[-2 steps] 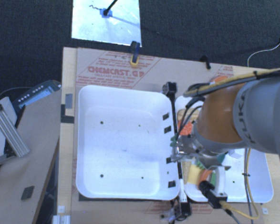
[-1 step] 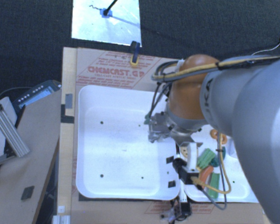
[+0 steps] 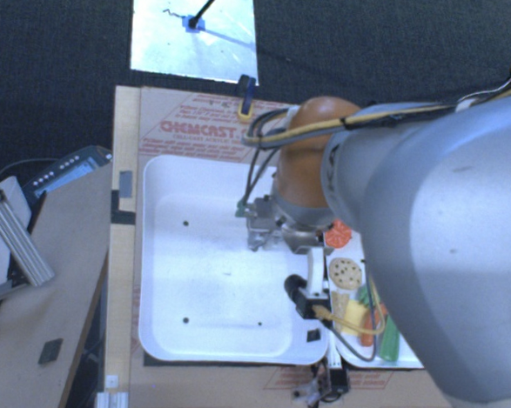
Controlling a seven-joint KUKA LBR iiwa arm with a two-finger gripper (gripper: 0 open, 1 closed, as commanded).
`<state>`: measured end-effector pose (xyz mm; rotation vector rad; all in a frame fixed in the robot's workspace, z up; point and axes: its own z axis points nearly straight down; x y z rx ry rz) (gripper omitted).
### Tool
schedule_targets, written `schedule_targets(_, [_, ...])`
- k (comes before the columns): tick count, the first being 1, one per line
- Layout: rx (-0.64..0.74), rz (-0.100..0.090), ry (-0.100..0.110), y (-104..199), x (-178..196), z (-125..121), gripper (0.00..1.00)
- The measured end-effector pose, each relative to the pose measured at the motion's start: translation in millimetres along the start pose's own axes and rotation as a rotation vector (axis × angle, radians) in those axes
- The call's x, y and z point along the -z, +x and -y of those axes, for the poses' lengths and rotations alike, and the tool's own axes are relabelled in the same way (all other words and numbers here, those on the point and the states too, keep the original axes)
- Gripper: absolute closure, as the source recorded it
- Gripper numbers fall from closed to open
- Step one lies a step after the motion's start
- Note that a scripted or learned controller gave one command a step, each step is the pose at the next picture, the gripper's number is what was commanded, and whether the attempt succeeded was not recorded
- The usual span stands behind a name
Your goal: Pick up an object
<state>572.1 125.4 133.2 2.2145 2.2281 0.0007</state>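
Reaching in over the white left bin [image 3: 190, 264], the grey arm [image 3: 446, 221] hangs its claw [image 3: 258, 234] above that bin's upper right part; whether the claw is wide or narrow cannot be told. Right of the left bin, in the neighbouring bin, lie a cookie-like piece [image 3: 345, 272], a red-orange piece [image 3: 338, 236], a yellow piece [image 3: 350, 313] and a green piece [image 3: 389, 341].
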Motion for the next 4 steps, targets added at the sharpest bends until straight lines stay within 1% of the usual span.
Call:
schedule_targets(1, [0.000, -0.002, -0.017, 15, 116, -67, 1.00])
schedule_targets(2, [0.000, -0.001, 0.003, 47, 55, -44, 1.00])
schedule_targets(3, [-0.004, 0.001, 0.012, 61, -52, 11, 1.00])
schedule_targets(4, [0.000, -0.004, -0.008, 74, 89, 23, 1.00])
